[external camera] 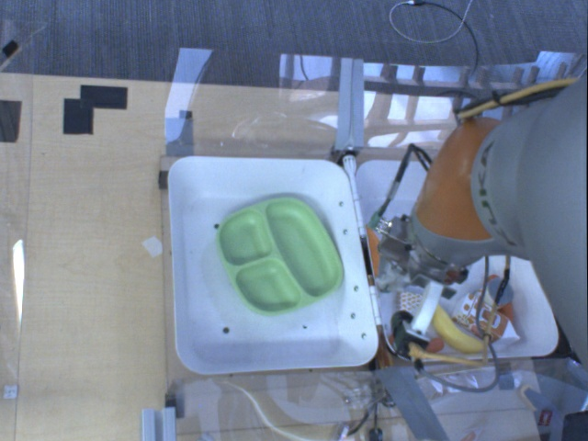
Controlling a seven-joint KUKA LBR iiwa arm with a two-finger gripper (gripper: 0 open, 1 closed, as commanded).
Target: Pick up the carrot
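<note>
The gripper (407, 281), open or closed I cannot tell, hangs in the right bin (542, 333), just right of the carrot (371, 249) along its left wall, with a banana (457, 332) crowding the near side.

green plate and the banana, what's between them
Camera view: bare floor of the left bin, both bins' meeting rims, then the arm's wrist.

The grey KUKA arm (537, 177) reaches in from the right, its bulk looming close under the camera. Up and right of the end effector (413, 278), the orange band (455, 191) caps a wrist (432, 251) angled steeply downward. The end effector hangs low, its tip obscured by metal fittings and cables.
</note>
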